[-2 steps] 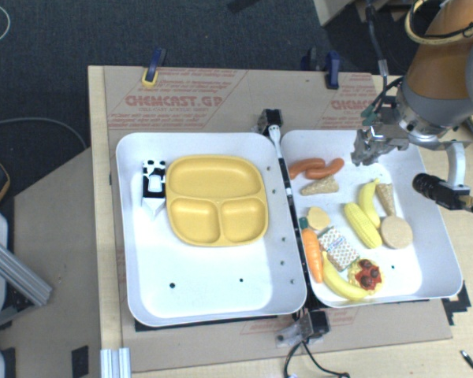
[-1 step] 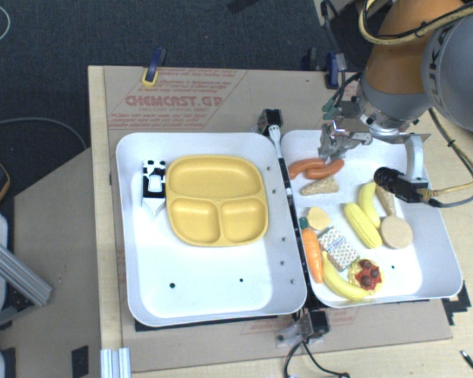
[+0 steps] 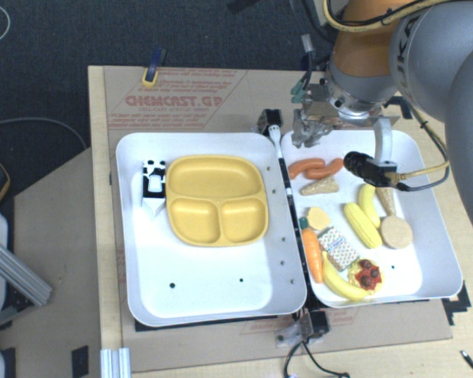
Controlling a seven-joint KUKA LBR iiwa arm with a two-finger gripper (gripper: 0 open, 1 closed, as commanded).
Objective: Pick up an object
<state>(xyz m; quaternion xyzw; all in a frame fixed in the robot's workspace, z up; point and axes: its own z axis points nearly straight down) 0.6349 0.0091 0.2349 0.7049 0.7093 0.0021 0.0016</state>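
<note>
My gripper [image 3: 308,135] hangs over the back left corner of the right bin [image 3: 435,268], just above and behind a red-orange sausage [image 3: 315,167]. Nothing shows held in it. In front of the sausage lies a tan wedge of bread [image 3: 321,186]. Further forward lie a pale cheese piece [image 3: 318,217], an orange carrot [image 3: 313,252], a checkered packet [image 3: 339,249], two yellow bananas [image 3: 361,223] side by side, a round biscuit [image 3: 396,231], a third banana [image 3: 343,283] and a red berry piece [image 3: 368,272].
The left bin [image 3: 221,290] holds a yellow divided plate [image 3: 217,199] and a small black-and-white item [image 3: 154,179] at its left wall. A black fitting with a cable [image 3: 370,168] juts from the arm over the right bin. A blue-yellow clip [image 3: 151,71] lies on the board behind.
</note>
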